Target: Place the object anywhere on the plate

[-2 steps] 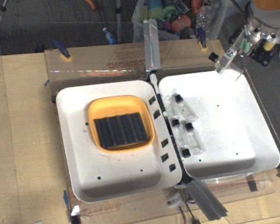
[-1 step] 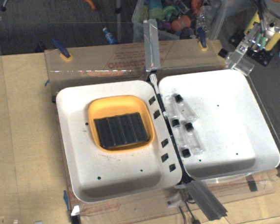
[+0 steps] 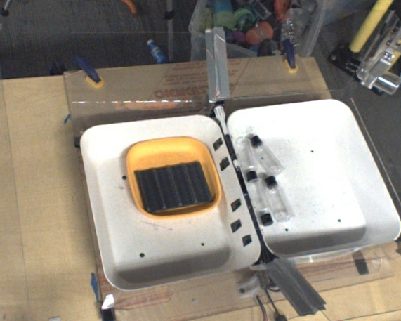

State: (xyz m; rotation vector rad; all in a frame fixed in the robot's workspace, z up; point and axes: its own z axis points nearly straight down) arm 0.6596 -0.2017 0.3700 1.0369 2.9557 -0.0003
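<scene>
Black ridged object on orange plate

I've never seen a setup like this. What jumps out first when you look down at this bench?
The orange plate in the left white bin stands out most, with a dark ribbed slab lying on it. In the right white bin, a clear plastic object with black caps lies near the divider. Behind the bins sits a tub of colourful toys.
</scene>
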